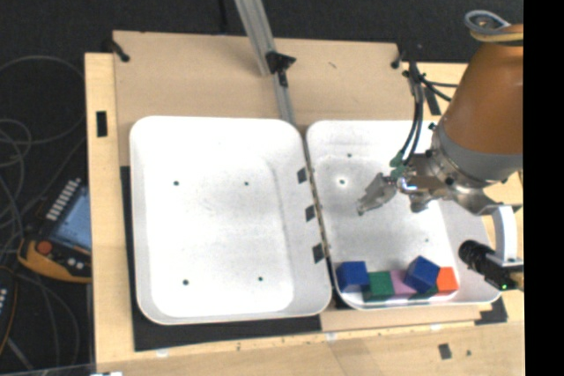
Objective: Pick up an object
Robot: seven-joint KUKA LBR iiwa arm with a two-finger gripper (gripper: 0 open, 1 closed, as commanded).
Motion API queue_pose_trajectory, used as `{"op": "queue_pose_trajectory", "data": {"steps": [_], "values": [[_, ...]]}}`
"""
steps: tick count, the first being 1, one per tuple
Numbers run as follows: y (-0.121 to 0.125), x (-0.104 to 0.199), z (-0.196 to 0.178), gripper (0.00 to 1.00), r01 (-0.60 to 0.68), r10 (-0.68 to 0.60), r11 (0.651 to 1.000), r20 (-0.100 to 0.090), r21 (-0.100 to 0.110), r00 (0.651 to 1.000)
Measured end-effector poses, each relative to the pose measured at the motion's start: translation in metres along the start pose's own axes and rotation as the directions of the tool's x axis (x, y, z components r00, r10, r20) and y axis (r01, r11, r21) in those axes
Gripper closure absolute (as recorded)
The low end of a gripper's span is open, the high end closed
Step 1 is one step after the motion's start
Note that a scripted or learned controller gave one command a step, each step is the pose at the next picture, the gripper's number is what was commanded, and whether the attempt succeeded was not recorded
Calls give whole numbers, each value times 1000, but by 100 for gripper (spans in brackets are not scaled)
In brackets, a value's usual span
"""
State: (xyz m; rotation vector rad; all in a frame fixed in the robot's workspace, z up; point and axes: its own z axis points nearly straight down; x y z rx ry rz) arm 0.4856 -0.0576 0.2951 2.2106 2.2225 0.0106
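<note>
Several small blocks lie in a row along the front wall of the right bin [352, 136]: a blue cube [352, 273], a green block [380, 284], a pink block [403, 283], a second blue cube [423, 272] and an orange block [447, 279]. My gripper [397, 196] hangs over the middle of the right bin, behind the row and apart from it. It is open, with bare white bin floor showing between its fingers. The grey and orange arm [489, 110] covers the bin's right side.
The left bin [159, 136] lies beside the right one, joined to it by black clips [313, 211]. A slanted metal bar [251, 9] rises behind the bins. Cables and a handheld controller [57, 233] lie off the bench at left.
</note>
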Motion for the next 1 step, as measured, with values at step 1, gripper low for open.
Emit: {"op": "queue_pose_trajectory", "data": {"steps": [1], "values": [[0, 11, -61, 0, 0, 0, 1000, 1, 0, 1000]]}}
